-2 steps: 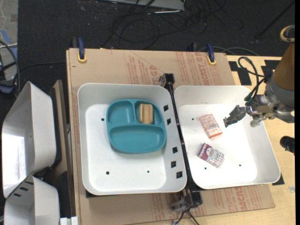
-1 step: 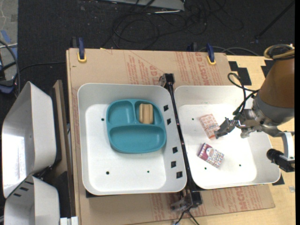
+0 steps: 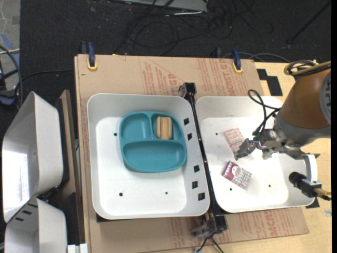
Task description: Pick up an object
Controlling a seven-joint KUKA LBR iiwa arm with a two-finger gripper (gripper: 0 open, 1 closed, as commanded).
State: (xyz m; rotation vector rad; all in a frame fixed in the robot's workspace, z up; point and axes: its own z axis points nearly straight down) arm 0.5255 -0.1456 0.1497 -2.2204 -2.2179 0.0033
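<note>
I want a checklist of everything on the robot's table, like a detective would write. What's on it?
Surface: cardboard-covered bench bearing the left bin and the right bin, side by side.
Job's things: two small packets in the right bin, the upper packet and the lower packet, lying apart.
Clutter: teal divided plate in the left bin, a tan block in its upper right compartment.
Grippers: gripper low in the right bin, beside the upper packet; jaws too hard to make out.
Cables: black cable looping by the arm; more cables on the floor.
Surroundings: dark floor, white containers at left, clamps on the bench's far edge.
</note>
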